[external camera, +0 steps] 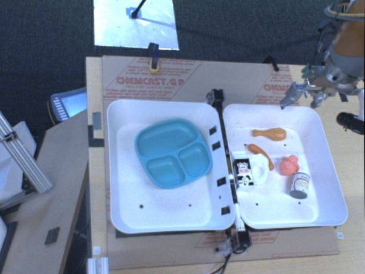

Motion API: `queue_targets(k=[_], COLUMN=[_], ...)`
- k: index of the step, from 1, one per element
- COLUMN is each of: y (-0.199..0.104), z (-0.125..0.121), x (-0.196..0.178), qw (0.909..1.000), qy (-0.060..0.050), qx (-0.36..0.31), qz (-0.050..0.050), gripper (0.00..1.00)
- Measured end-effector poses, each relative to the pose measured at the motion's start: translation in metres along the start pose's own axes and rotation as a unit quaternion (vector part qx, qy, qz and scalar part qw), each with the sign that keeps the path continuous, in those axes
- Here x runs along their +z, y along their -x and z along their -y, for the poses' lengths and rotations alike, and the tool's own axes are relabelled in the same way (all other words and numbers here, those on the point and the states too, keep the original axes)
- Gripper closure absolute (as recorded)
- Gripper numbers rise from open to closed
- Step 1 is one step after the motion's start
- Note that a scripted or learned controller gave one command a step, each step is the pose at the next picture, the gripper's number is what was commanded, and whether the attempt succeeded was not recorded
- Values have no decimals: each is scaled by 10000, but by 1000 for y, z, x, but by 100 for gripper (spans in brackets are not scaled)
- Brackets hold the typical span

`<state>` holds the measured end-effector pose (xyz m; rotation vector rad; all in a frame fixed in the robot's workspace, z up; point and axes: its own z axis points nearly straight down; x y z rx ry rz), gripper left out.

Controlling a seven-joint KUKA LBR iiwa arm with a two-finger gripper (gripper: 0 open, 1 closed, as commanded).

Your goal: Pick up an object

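In the right bin [325,153] lie an orange drumstick-shaped toy [270,133], a thin orange carrot-like piece [260,153] on a white object [259,169], a pink lumpy toy [290,164], a small grey can [299,185] and a black-and-white cow-print carton [244,173]. My gripper [302,95] hangs above the far rim of the right bin, near its back right corner, well apart from all the objects. Its two fingers stand spread with nothing between them.
The left bin [125,210] holds a blue three-compartment plate [173,152]. A black clip strip [224,158] runs between the bins. A shiny metal sheet [136,16] lies at the back left, a yellow clamp [154,59] on the cardboard edge.
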<state>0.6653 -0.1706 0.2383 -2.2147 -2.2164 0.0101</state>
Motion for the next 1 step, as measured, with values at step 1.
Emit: queue_targets(k=[1], y=[-1], z=[-2], x=[-8], qw=[10000], qy=[61], qx=[-12], qz=[11], gripper=[0])
